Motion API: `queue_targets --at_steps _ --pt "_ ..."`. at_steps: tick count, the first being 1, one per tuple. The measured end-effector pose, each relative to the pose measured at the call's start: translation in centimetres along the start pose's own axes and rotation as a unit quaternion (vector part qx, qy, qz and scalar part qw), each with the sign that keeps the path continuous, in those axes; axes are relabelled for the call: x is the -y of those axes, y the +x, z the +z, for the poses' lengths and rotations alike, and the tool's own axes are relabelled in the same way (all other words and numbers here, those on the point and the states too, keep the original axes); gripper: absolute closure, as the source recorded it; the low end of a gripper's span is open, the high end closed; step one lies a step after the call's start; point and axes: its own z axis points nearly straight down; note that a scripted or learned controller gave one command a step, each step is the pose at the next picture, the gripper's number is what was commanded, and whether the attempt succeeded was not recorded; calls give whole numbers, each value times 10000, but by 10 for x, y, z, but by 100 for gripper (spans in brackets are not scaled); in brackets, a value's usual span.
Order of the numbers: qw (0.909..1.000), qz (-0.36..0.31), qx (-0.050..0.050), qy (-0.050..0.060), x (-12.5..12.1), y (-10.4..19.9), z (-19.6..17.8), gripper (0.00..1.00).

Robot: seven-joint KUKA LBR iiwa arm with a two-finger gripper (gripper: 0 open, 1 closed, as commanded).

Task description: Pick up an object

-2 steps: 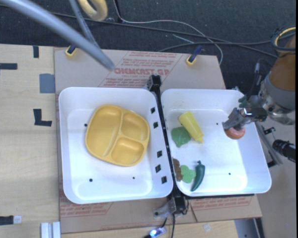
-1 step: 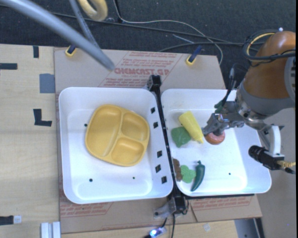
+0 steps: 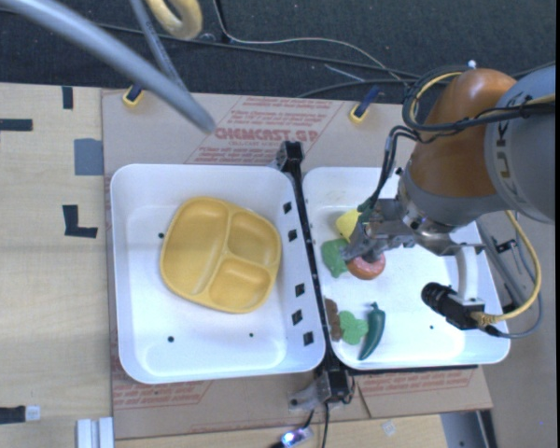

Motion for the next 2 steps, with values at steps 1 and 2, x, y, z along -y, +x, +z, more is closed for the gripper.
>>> queue_targets --at_steps 1,2 --pt "10000 -3 4 -4 -8 61 7 100" --pt "10000 1 4 1 3 112 16 100"
